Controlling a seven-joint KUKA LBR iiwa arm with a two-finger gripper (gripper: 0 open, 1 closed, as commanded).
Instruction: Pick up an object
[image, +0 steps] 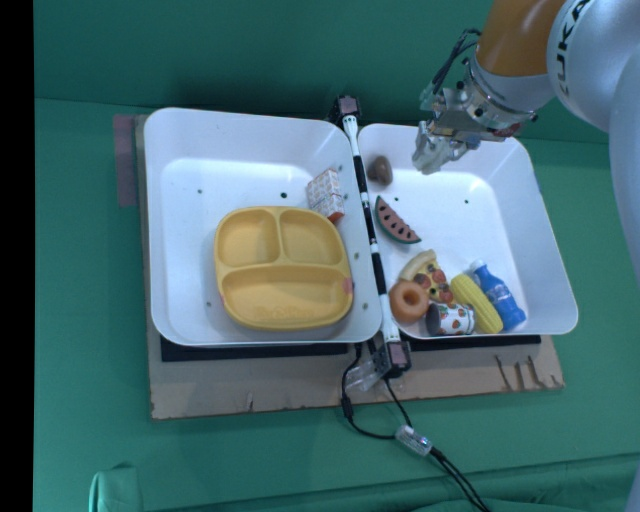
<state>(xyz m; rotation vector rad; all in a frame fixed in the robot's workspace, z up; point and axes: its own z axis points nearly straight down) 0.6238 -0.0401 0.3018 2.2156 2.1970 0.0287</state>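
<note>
Gripper (432, 160) at upper right of the frame, above the right bin's (520, 200) far edge, finger state impossible to tell, nothing visibly held, brown lump (379, 169) just left, watermelon slice (396, 223) below, yellow plate (283, 267) in left bin (190, 160).

grey arm (600, 50) with orange band, black cables, and a seemingly metallic gripper (430, 158).

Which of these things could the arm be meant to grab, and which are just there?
Could be picked up:
watermelon slice
brown lump
pizza slice
doughnut
corn cob
blue bottle
small printed cup
patterned cube
yellow divided plate

Just there:
two white bins
cable
cardboard sheet

The gripper hangs above the right bin.
</note>
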